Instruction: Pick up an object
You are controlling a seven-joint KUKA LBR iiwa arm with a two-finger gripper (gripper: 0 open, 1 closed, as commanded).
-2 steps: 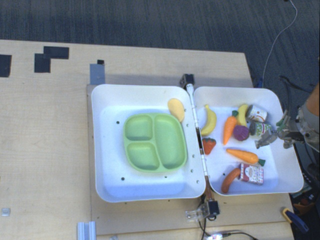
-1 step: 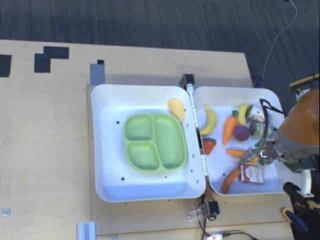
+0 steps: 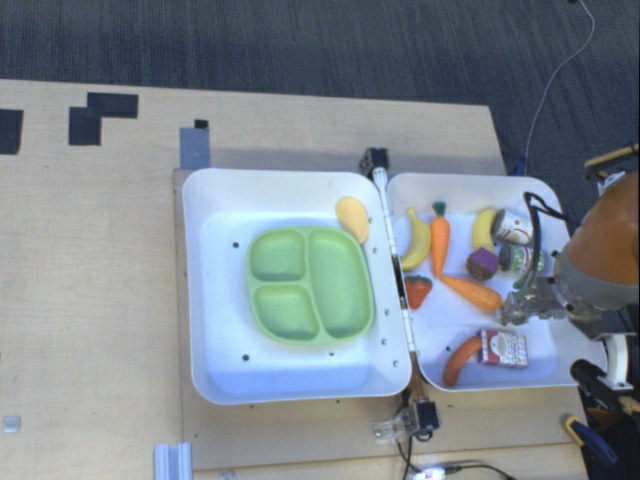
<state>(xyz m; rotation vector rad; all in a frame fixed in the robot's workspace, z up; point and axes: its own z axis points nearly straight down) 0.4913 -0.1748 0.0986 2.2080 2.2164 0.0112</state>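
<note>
Mostly my arm filled the right edge over the right bin. My claw hung low there; how wide it stood I could not tell, and I saw nothing in it. Nearest lay the carrot, just left of the claw, its long axis slanting up-left. The carton sat just below.

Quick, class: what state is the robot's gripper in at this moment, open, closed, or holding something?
Gripper: cannot be told. It hangs low in the right bin, just above the red and white packet, beside the orange carrot.
</note>
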